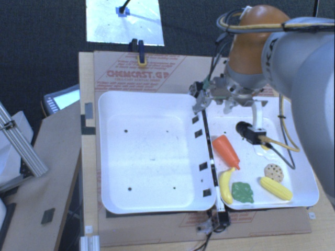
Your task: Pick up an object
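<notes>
Your arm (293, 61) hangs over the right bin's (261, 204) far edge; you cannot tell how the jaws stand. The carrot (226, 149) lies beside the dividing rim, the banana (226, 184) just nearer, and the corn (276, 188) and cookie (273, 172) are toward the front rim.

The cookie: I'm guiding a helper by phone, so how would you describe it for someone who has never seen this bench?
Find the right bin, then its lower right part in the view. The cookie lies just above the yellow corn cob. It is the only round, tan, dark-speckled piece there.
</notes>
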{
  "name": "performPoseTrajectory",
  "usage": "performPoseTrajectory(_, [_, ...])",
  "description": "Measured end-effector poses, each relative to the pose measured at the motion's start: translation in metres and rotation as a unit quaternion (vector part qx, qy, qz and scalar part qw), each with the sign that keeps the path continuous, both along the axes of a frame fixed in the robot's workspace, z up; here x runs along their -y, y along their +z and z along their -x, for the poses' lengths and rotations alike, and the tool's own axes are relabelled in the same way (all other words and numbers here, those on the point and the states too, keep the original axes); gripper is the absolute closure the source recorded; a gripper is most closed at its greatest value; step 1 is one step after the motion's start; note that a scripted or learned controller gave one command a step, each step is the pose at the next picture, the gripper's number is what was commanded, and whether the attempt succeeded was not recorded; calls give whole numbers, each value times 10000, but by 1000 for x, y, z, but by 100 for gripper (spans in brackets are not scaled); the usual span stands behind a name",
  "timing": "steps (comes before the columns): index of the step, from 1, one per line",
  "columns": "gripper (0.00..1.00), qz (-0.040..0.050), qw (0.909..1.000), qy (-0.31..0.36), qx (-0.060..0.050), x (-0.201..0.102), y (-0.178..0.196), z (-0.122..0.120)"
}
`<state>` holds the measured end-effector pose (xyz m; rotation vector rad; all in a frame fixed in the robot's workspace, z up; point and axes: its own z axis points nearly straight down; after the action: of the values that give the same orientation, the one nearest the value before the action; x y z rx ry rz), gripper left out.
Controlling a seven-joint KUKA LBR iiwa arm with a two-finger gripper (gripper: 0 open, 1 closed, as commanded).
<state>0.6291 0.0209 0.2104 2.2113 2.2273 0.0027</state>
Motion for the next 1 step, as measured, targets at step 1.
performPoseTrajectory(1, [0,-3,10000,-7,43,4,88,-25])
